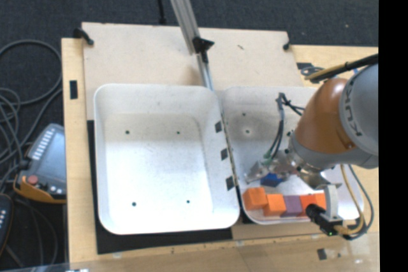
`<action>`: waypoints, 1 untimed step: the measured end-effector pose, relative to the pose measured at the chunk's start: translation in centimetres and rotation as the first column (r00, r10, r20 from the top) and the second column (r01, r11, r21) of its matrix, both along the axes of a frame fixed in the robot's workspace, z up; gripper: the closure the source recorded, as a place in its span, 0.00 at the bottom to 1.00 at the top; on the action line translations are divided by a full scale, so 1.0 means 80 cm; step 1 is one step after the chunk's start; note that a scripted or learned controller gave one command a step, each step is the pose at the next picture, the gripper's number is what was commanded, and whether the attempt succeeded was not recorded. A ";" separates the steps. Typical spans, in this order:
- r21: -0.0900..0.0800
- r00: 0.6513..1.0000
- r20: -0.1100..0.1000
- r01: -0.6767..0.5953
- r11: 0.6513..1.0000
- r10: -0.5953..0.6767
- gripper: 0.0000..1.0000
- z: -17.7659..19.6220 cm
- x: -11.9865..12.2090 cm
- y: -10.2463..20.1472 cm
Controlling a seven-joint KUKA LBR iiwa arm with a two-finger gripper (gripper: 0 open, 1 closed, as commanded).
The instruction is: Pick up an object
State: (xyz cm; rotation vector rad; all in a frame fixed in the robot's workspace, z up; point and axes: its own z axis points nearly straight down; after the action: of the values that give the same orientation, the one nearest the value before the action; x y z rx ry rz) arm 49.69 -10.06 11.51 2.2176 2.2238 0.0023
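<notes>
I have the arm (331,124) low over the right bin (255,105), its gripper (275,174) down among the objects at the bin's near edge. Whether the gripper is spread or closed I cannot tell from this angle; the wrist and its cables cover too much, and I see nothing clearly gripped.

My worry is the crowding. The blocks lie in a tight row against the bin's near wall, touching one another, so a descent could land on top of a block or wedge between two rather than straddle one. The wall just beside them leaves little room on that side, and a closing grasp could push a block away or squeeze it out sideways.

The objects themselves: an orange block (256,197) at the left end of the row, a lighter orange block (276,202) touching it, a purple block (292,204) next, then a red-orange block (313,201) partly behind the arm's hardware. A small blue piece (271,179) sits just beside the gripper, above the row. The left bin (108,137) lies alongside on the desk (146,54).
</notes>
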 end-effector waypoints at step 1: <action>-0.001 1.000 0.003 0.010 1.000 -0.010 1.00 0.012 0.001 -0.003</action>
State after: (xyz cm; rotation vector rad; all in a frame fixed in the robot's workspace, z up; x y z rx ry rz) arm 49.79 -10.30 12.47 2.2263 2.2109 0.0039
